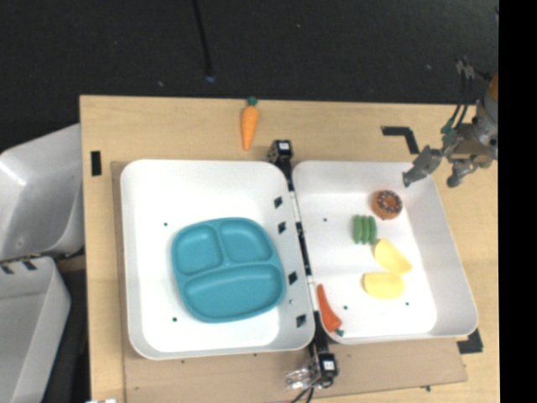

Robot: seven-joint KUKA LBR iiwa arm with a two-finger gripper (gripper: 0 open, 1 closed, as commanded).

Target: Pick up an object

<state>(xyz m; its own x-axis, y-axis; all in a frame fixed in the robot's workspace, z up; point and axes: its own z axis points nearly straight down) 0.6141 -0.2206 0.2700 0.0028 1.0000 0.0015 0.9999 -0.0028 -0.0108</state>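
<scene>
With its fingers apart and empty, the gripper (438, 168) hangs over the right bin's (419, 326) far rim, so descending here risks striking plastic, not the doughnut (387, 203).

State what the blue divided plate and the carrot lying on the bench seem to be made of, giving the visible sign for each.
Blue divided plate: probably moulded plastic; one even teal colour, rounded compartment ridges, soft matte sheen.
Carrot: likely toy plastic, possibly rubber; flat uniform orange, smooth body, a neat green tip. The view is too coarse to settle it.
</scene>
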